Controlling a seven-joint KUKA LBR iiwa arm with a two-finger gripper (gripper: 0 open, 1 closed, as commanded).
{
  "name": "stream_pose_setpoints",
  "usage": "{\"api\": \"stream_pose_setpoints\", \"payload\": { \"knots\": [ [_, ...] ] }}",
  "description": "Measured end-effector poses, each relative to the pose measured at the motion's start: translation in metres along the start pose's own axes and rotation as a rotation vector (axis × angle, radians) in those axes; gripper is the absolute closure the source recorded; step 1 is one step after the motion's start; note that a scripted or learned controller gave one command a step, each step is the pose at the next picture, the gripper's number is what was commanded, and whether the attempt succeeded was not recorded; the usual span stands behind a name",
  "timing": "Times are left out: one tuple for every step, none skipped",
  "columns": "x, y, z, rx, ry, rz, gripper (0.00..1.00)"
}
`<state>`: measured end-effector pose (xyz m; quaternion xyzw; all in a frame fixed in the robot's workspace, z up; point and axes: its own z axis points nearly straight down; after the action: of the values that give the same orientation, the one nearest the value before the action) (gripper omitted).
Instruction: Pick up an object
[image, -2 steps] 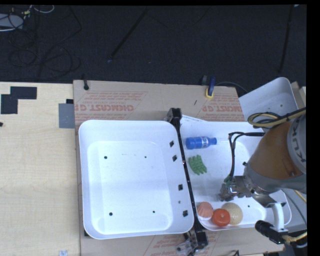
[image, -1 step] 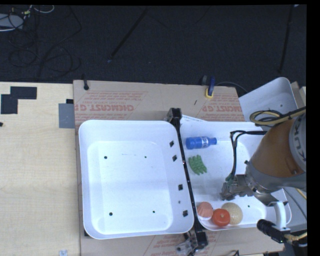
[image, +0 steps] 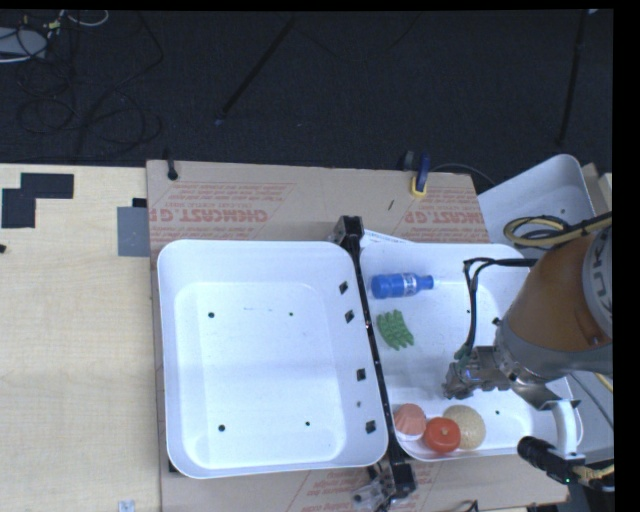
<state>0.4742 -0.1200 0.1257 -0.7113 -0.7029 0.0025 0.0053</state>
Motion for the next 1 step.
{"api": "stream_pose_setpoints", "payload": {
  "knots": [
    [-0.0003, -0.0003, -0.0091, 0.002, 0.001, 0.001, 1.00]
  ]
}}
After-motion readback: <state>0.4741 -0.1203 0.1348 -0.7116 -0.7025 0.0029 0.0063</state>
